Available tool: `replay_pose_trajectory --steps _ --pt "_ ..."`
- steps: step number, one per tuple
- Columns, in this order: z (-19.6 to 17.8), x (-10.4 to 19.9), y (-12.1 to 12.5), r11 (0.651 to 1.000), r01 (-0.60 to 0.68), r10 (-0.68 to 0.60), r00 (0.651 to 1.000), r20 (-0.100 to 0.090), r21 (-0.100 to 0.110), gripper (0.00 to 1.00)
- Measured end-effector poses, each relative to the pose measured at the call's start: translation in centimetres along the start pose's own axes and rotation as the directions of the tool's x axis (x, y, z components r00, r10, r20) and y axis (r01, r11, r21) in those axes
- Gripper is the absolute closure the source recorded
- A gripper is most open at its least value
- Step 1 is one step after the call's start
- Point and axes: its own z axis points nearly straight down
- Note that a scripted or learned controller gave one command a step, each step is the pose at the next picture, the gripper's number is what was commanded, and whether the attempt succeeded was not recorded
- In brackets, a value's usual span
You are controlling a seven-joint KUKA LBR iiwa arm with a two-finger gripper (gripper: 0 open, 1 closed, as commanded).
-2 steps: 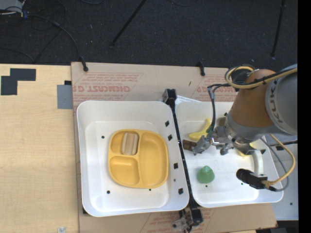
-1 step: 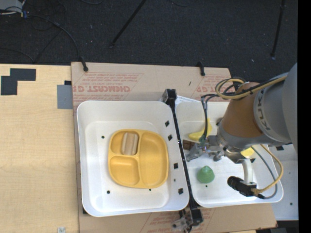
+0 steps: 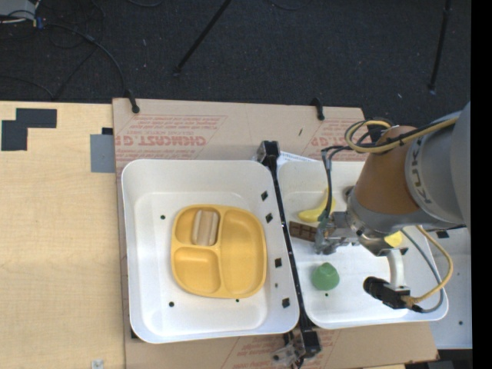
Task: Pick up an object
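Gripper sits low in the right bin; finger state cannot be determined. Green object lies at its 6 o'clock.

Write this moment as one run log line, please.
arm: over right bin | gripper: low, near green object | left bin: yellow divided plate | nothing seen held

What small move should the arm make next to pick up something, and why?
Probably shift the gripper toward the small green rounded object and descend: it lies apart on the right white bin floor, just below the gripper in the image, with nothing seen held.
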Motion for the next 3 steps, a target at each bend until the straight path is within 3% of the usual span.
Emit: replay_pose_trajectory --steps 3 --pt "-13.9 0.0 -0.4 1.0 0.006 -0.006 1.0 0.002 -0.009 1.0"
